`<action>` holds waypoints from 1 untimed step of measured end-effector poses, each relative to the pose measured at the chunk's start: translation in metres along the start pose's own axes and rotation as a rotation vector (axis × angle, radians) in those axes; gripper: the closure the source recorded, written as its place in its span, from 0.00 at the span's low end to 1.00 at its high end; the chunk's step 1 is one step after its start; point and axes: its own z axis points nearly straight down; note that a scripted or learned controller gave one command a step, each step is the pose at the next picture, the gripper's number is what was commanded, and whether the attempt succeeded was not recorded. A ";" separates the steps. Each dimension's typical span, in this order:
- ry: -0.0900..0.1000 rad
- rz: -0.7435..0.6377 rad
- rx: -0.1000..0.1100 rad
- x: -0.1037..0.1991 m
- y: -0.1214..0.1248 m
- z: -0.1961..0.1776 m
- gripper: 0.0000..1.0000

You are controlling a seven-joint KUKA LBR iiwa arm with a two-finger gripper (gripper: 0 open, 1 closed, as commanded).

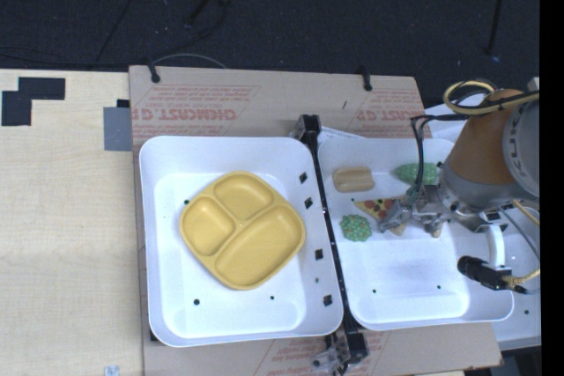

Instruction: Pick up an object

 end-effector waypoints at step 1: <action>0.000 0.002 -0.001 -0.001 0.000 -0.011 1.00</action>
